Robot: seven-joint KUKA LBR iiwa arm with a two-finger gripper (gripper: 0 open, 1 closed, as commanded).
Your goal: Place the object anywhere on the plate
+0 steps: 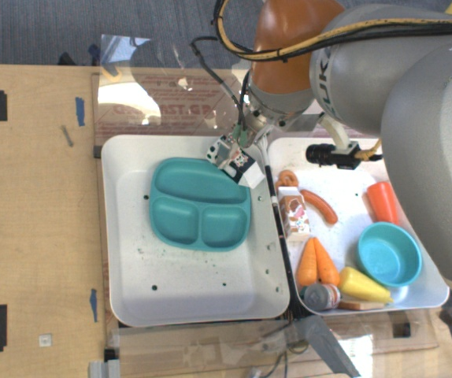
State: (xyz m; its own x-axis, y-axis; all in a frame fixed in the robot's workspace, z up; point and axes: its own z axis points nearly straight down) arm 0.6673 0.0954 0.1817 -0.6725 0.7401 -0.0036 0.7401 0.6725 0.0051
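The pincer (238,154) hangs over the back right corner of the teal plate (198,203) in the left bin (124,235); whether it grips anything I cannot tell. The carrot (316,262), sausage (320,205) and blue bowl (389,253) lie in the right bin (431,294).

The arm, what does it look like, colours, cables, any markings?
The arm is bulky, rounded and grey, with a glossy orange dome above the wrist. Black and yellow cables loop over the dome and run along the grey casing. The gripper end is small, with black-and-white patterned markings.
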